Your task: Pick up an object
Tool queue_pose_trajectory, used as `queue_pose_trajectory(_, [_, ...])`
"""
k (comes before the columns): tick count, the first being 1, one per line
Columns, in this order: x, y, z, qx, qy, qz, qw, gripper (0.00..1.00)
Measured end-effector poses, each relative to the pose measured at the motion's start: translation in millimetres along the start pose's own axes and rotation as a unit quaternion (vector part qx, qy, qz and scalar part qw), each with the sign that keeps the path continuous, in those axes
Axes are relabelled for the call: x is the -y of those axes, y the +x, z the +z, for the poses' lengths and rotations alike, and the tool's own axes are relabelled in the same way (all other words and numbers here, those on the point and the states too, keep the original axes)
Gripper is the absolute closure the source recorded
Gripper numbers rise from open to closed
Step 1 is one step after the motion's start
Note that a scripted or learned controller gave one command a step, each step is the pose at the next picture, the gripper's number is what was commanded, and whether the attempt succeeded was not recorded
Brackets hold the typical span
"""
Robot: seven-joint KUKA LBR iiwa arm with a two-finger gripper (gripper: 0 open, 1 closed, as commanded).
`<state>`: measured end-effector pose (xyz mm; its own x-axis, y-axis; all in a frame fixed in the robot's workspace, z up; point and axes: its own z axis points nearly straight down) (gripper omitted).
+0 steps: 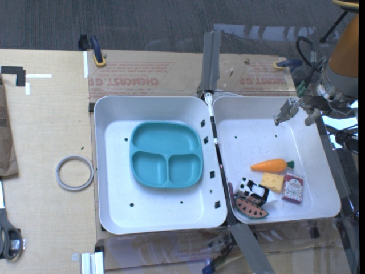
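Note:
In the right bin [245,124], near its front, lies a cluster of toy foods: an orange carrot [269,165], a yellow cheese wedge [273,181], a small red packet [293,188], a watermelon slice [251,208] and a black-and-white piece [250,188]. My gripper [296,117] hangs over the bin's far right corner, well behind the carrot. Its fingers are spread open and nothing sits between them.
A teal divided plate [167,154] lies in the left bin [108,153]. On the bench to the left are a grey tape ring [74,172], scissors [8,241] and a brown bag [5,130]. A grey post [210,61] stands behind the divider between the bins.

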<state>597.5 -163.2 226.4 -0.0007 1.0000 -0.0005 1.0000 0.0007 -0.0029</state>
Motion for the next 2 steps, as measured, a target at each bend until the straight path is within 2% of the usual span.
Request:
queue_pose_trajectory(1, [66.4, -19.2, 124.3, 0.0, -0.008, 0.034, 0.9994, 0.0])
queue_pose_trajectory(2, [66.4, -19.1, 124.5, 0.0, -0.008, 0.034, 0.9994, 0.0])
